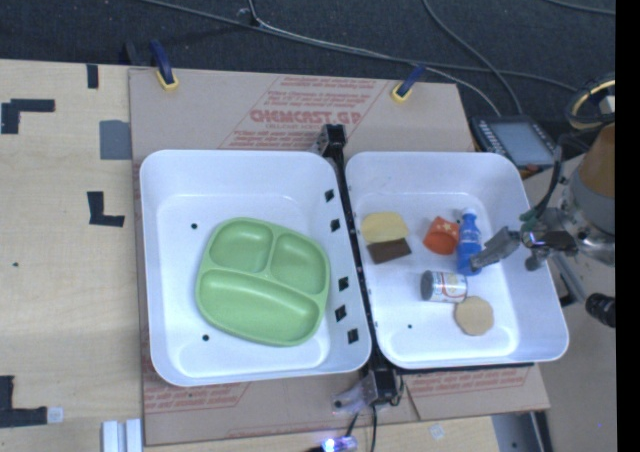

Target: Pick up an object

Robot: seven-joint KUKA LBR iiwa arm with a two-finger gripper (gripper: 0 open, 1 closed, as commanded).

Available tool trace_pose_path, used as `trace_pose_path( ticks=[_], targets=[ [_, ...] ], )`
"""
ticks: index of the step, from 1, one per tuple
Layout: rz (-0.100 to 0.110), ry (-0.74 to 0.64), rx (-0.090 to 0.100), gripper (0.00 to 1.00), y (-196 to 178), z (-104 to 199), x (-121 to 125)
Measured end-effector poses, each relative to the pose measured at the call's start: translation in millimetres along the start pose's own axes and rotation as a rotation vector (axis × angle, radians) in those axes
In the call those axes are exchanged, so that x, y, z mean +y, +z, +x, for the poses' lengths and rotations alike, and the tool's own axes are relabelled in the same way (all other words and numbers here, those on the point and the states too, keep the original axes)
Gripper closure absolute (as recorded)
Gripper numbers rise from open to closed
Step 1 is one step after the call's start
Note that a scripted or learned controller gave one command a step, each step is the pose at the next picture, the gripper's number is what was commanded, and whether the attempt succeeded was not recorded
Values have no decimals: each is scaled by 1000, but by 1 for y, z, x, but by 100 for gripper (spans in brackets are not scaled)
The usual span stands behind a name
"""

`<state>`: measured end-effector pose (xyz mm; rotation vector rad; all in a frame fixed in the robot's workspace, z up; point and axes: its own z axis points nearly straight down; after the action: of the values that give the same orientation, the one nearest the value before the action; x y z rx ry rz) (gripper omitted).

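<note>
The right bin [500, 345] holds a yellow-and-brown block [386, 237], an orange-red piece [441, 236], a blue bottle [467, 243], a small grey can [444, 286] lying on its side, and a round tan cookie [474, 316]. My gripper [497, 249] reaches in over the bin's right rim, its dark fingertip just right of the blue bottle. I see nothing held between its fingers. The wrist and orange band sit at the right edge of the view.
The left bin [165, 240] holds a green divided plate [264, 280]. Black clips line the divider [345, 240] between the bins. A cardboard sheet [300, 110] lies under both bins, clamped at its far edge. Cables run across the dark floor behind.
</note>
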<state>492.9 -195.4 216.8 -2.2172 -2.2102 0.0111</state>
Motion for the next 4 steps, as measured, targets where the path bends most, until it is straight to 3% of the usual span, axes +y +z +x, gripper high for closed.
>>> trace_pose_path(
  ticks=[1,3,4],
  targets=[
    [-12,-4,-3,0,-6,0,3],
    [-16,-2,-3,0,101,-7,12],
    [-34,-5,-5,0,105,-6,18]
  ],
)
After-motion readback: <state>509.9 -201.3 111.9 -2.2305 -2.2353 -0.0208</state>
